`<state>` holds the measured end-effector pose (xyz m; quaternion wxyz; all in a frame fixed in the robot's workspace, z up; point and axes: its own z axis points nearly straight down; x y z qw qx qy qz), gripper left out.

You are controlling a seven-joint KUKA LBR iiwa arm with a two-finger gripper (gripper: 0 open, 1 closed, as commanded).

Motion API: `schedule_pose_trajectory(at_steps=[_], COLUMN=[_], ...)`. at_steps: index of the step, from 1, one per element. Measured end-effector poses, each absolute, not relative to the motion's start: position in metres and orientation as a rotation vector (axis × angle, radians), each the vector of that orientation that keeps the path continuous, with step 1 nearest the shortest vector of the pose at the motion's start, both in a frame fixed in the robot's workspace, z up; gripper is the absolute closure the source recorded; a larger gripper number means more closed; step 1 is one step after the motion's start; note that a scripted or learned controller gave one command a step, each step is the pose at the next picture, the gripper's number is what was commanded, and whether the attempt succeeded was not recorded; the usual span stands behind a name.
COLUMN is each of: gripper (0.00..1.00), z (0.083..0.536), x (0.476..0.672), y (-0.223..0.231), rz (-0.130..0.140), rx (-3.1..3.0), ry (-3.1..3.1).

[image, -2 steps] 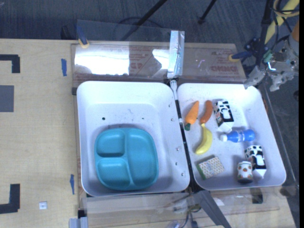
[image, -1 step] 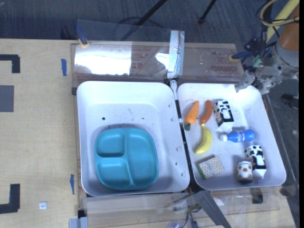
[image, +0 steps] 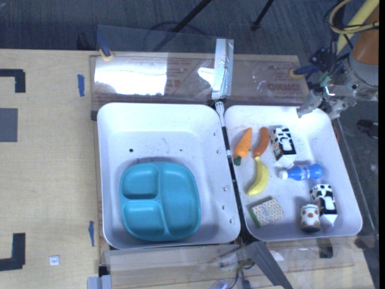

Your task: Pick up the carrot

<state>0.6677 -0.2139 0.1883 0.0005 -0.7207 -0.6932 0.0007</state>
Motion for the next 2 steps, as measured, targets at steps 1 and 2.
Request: schedule_pose_trajectory(at_steps=[1,2], gripper=[0.00,0.00], z=[0.164,0.218], x=[0.668,0.668], y=[-0.220,-0.224], rz=[0.001,-0.003], rx=[-2.094,-2.238], ry=[-2.340,-2.213])
